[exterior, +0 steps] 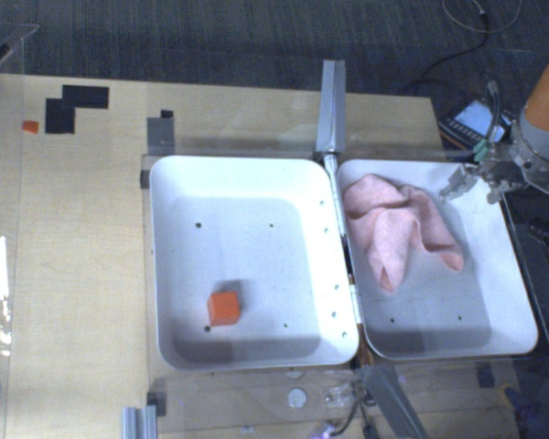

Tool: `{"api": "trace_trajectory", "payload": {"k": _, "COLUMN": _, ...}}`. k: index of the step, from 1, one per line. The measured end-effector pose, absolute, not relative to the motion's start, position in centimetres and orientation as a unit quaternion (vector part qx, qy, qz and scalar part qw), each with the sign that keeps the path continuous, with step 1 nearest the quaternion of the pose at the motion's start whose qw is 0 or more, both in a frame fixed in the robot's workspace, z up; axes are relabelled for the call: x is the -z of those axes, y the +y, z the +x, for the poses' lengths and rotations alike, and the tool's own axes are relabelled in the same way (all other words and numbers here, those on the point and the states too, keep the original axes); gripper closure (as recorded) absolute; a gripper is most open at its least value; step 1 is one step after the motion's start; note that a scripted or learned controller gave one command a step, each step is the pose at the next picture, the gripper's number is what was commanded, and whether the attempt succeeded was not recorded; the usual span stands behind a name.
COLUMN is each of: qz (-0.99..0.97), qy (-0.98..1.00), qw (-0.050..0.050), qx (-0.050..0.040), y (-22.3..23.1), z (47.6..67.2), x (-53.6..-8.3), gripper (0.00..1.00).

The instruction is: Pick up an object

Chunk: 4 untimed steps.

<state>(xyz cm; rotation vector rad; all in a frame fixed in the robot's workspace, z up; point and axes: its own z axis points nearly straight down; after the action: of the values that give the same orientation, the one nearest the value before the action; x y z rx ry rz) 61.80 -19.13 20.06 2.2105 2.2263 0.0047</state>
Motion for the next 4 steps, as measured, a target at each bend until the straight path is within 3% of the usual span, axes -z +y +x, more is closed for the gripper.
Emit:
{"api": "trace_trajectory", "payload": {"k": 1, "qz": 0.69, "qy": 0.723, "qw": 0.004, "qx": -0.0026, "y": -16.2, "z": 60.3, "x": -9.6, "gripper": 0.0}}
{"api": "trace_trajectory", "payload": {"k": 2, "qz": 0.679, "qy": 0.734, "qw": 0.003, "qx": -0.0017, "y": -15.7, "z": 54.8, "x": -9.8, "gripper": 0.0}}
{"api": "trace_trajectory", "payload": {"k": 3, "qz": 0.603, "qy": 0.798, "qw": 0.006, "qx": -0.0032, "y": -15.6, "z": 58.3, "x": -9.0, "gripper": 0.0}}
{"api": "trace_trajectory", "payload": {"k": 4, "qz": 0.603, "qy": 0.798, "qw": 0.011, "qx": -0.0059, "y": -15.6, "z": 58.7, "x": -10.4, "gripper": 1.0}}
